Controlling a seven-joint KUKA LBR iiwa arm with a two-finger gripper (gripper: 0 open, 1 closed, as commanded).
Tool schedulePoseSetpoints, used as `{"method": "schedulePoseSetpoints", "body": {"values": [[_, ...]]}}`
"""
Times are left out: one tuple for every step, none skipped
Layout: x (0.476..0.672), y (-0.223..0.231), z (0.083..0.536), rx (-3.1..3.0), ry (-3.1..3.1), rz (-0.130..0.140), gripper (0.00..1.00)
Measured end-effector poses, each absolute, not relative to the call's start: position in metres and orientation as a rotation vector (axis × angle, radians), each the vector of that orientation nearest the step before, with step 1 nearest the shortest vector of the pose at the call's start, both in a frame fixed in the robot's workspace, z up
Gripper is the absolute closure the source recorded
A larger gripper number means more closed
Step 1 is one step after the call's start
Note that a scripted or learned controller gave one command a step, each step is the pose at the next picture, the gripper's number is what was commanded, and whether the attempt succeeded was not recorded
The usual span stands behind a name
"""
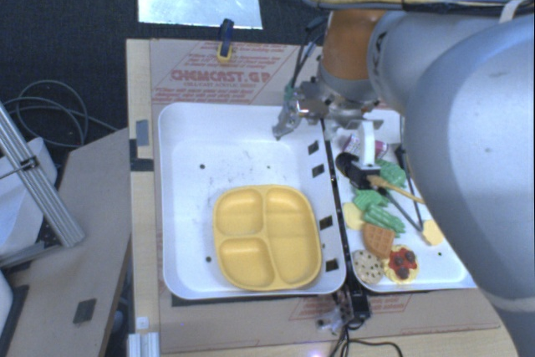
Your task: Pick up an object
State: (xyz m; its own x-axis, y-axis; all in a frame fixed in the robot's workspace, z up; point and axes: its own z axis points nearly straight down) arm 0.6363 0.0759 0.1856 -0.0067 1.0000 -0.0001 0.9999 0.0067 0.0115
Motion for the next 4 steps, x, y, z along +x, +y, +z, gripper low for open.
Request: {"method": "schedulePoseSetpoints", "body": {"values": [[0.633,0.075,0.196,2.208,2.23,0.004,1.0],[0.601,0.155,0.223,2.21,2.234,0.006,1.0],[0.612,0.219,0.269,2.209,2.23,0.011,1.0],[0.612,0.215,0.266,2.215,2.227,0.002,0.0]]}}
